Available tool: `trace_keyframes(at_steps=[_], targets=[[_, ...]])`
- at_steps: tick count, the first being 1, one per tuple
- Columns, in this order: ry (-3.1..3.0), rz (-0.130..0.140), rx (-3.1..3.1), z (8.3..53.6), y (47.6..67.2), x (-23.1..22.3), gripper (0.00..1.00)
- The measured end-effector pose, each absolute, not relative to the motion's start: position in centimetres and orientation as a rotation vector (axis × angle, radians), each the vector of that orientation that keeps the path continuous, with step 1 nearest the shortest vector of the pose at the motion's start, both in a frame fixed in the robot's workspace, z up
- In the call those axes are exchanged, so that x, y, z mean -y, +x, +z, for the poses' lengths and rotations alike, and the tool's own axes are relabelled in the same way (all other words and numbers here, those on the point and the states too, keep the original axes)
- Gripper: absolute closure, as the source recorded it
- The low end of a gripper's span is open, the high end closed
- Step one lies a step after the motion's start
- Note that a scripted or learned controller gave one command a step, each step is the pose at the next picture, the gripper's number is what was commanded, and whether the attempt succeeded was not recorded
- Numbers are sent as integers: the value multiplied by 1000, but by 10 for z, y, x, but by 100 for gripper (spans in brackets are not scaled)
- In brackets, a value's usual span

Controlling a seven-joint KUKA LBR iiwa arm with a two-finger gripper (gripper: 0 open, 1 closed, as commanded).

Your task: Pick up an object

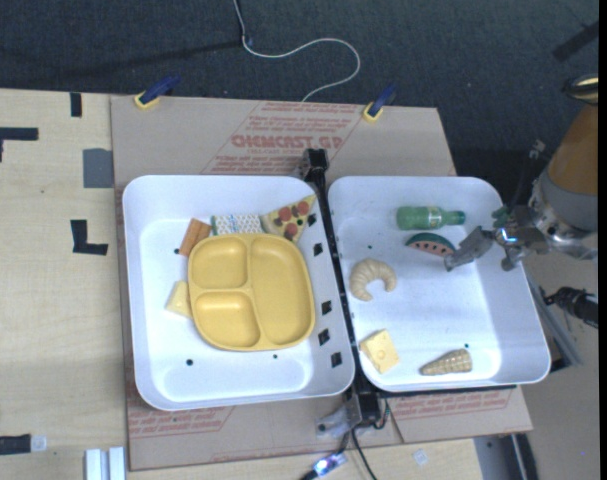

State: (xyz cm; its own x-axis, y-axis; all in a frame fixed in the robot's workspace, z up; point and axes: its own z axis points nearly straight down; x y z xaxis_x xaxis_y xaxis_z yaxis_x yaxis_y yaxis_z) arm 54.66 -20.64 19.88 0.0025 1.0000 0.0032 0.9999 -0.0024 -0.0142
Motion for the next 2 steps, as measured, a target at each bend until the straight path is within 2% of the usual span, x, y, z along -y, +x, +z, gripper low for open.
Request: trace_keyframes(at_steps=[1,2], targets=[[-2220,2,2222,206,550,206,0],[-2216,6,2220,156,542,198,0]])
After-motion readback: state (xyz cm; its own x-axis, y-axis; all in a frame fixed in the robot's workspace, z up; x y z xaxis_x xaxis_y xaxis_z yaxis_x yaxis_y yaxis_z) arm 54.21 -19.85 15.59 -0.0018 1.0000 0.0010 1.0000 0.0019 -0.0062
